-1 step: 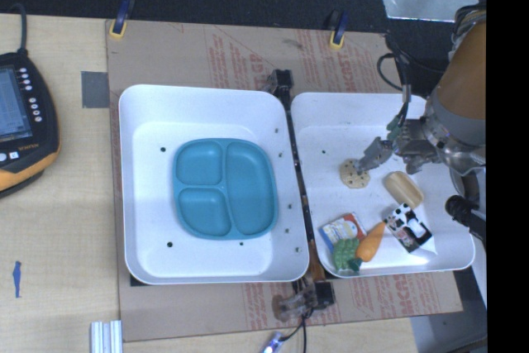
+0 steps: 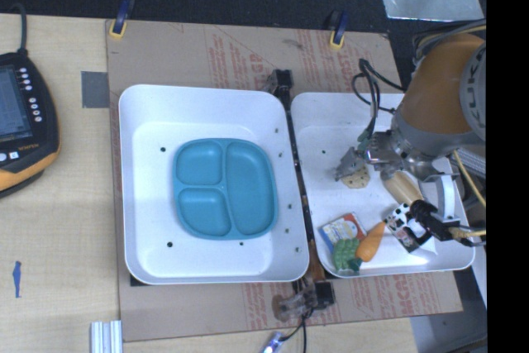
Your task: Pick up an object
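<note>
1 gripper (image 2: 349,169) close by cookie (image 2: 359,179) in right bin (image 2: 322,128); how far open, cannot tell. Risk: flat cookie slips, grasp closes empty.

**Bench count: 2 white bins (image 2: 132,178) (image 2: 318,116), 5 things inside them**

The left bin carries 1 blue plate (image 2: 225,188) with 3 compartments. The right bin carries 4 things: 1 orange carrot (image 2: 374,237) and 1 printed packet (image 2: 339,227) toward its near-left corner, plus 1 round tan biscuit (image 2: 357,178) and 1 pale oblong piece (image 2: 402,186) nearer its middle. 2 clamps (image 2: 121,16) (image 2: 336,25) grip the cardboard's (image 2: 207,54) far edge.
</note>
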Tool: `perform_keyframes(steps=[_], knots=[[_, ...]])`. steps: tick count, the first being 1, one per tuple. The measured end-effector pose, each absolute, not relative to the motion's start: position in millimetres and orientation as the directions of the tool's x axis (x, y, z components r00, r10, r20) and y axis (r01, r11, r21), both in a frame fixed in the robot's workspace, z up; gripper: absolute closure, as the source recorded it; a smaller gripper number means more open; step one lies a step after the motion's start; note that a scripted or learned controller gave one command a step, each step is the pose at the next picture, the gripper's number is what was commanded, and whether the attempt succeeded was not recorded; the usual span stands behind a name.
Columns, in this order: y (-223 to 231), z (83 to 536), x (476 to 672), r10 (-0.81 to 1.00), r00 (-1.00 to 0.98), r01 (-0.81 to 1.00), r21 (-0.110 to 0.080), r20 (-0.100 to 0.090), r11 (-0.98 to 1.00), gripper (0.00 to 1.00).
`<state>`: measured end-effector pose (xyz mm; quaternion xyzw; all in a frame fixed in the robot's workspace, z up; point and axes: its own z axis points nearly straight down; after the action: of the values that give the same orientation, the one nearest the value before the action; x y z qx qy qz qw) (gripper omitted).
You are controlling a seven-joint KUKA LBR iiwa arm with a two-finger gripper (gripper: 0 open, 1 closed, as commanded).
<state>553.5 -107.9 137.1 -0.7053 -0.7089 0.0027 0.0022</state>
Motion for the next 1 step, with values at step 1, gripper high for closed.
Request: perform_keyframes(steps=[1], knots=[[-134.3, 91.1, 593.6, 1.000, -0.004, 1.000, -0.004, -0.001, 0.004, 0.00]])
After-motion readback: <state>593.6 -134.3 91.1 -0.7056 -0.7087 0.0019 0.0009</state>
